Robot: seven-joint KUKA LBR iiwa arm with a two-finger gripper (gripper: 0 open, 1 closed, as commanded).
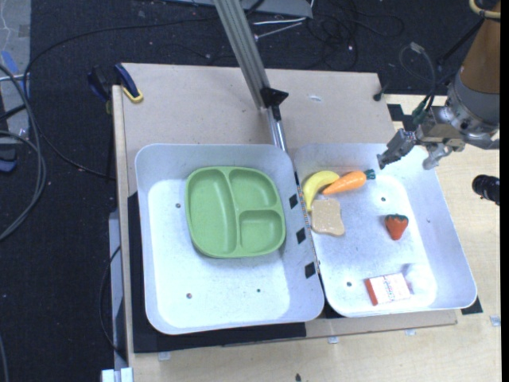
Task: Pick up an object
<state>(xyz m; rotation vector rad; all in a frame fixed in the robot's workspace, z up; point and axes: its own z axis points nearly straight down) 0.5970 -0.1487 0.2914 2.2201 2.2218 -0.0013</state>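
In the right bin (429, 213) lie a yellow banana (316, 184), an orange carrot (347, 182) with a green tip, a slice of toast (328, 216), a red strawberry (396, 226) and a small red and white box (388, 288). My gripper (410, 153) hangs over the bin's far right corner, to the right of the carrot. Its two fingers (391, 153) stand apart with nothing between them.
The left bin (167, 293) holds a green divided plate (236, 211). A slanted metal pole (242, 38) runs from the top down to the seam between the bins. Black clips sit along that seam.
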